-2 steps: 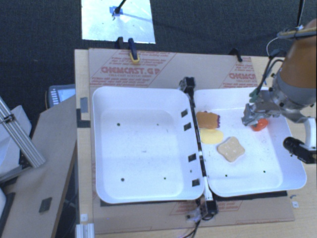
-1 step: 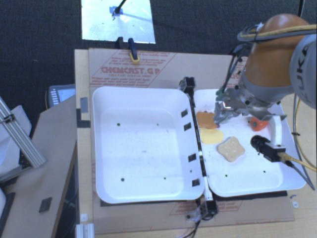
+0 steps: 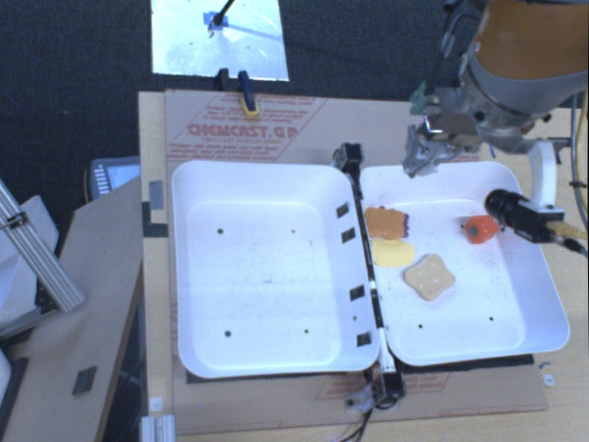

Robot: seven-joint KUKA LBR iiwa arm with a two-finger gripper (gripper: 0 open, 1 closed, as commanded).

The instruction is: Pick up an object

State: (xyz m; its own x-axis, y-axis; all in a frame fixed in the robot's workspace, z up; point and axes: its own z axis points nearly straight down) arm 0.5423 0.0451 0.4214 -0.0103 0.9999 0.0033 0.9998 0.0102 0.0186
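While the arm's upper part is running off the top edge, the gripper (image 3: pixel 425 157) is hovering over the right bin's (image 3: pixel 515 339) far rim; its grasp is unreadable. Toast (image 3: pixel 429 276), a yellow slice (image 3: pixel 394 253), an orange block (image 3: pixel 386 222) and a red piece (image 3: pixel 479 229) are lying inside.

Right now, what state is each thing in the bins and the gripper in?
Gripper: above the right bin's far edge, holding nothing visible.
Orange block: lying flat in right bin, by the divider.
Yellow piece: flat, touching the orange block.
Toast slice: flat, free.
Red item: resting apart, free.
Left bin: upright.
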